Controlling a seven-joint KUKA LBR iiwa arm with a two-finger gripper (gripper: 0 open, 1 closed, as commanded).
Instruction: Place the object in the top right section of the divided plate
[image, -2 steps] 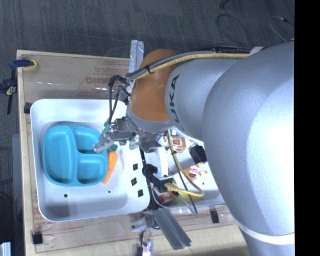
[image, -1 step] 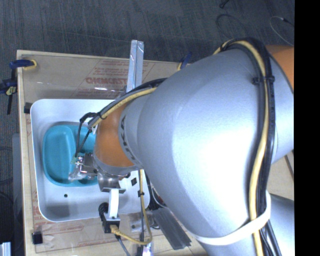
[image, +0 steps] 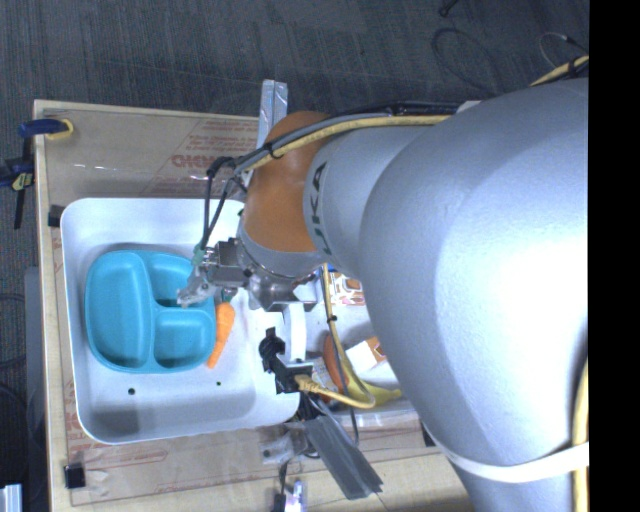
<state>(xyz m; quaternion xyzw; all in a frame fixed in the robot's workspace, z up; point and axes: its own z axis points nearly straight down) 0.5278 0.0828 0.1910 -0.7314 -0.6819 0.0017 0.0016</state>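
Light wooden bench, shallow white plastic bin (image: 150, 420) holding the blue three-section plastic plate (image: 140, 310). Your small orange toy carrot (image: 221, 333) lies just off the plate's right rim. Looks light, stiff, slick, so pinch mid-body. Can't tell the gripper (image: 200, 285) state.

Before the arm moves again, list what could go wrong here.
1. The carrot lies on the bin floor against the blue plate's right rim, not in any section; a push could slide it along the rim rather than in.
2. The gripper hangs right over the plate's right sections, so a descent may strike or shift the plate.
3. The arm hides much of the right bin.
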